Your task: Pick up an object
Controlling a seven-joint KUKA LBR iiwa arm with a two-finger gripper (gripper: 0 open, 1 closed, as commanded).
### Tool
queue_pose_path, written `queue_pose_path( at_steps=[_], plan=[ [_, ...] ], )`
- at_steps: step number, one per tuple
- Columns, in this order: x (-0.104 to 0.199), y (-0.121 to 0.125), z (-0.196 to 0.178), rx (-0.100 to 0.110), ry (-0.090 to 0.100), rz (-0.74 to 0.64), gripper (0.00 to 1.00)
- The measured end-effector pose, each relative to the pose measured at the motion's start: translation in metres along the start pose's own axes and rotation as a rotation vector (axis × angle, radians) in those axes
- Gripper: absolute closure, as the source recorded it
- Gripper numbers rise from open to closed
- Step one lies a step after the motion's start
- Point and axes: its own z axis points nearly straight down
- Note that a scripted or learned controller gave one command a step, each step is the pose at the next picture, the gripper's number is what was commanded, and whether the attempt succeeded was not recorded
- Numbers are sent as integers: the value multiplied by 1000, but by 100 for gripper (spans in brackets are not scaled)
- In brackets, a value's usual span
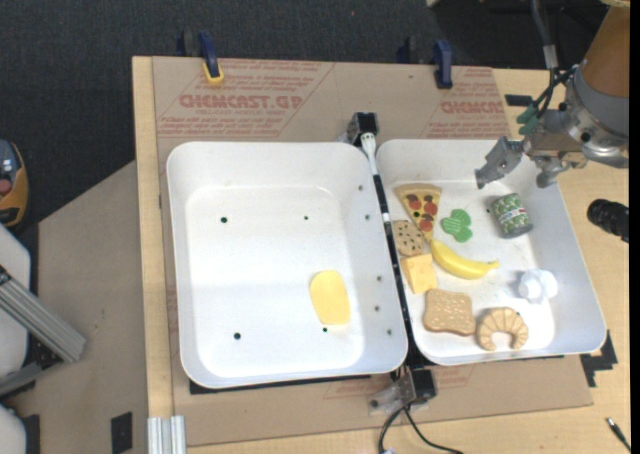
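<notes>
A cardboard-covered bench (300,92) carries two white bins, the left bin (200,192) holding one pale yellow oval piece (330,299). The arm (605,82) reaches in from the right, its gripper (520,170) spread wide and empty over the right bin's (580,292) far edge. Just beneath lies a green can (510,214), with a banana (462,261), croissant (502,328), toast (448,312) and pizza slice (421,206) nearby.
</notes>
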Motion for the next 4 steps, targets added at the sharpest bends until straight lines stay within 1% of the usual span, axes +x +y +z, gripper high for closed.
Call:
queue_pose_path(
  at_steps=[1, 2, 3, 4],
  plan=[
    [-33, -10, 203, 7, 2, 4, 0],
    [-1, 54, 196, -4, -1, -4, 0],
    [-9, 96, 197, 22, -3, -6, 0],
    [-50, 6, 196, 9, 6, 5, 0]
  ],
)
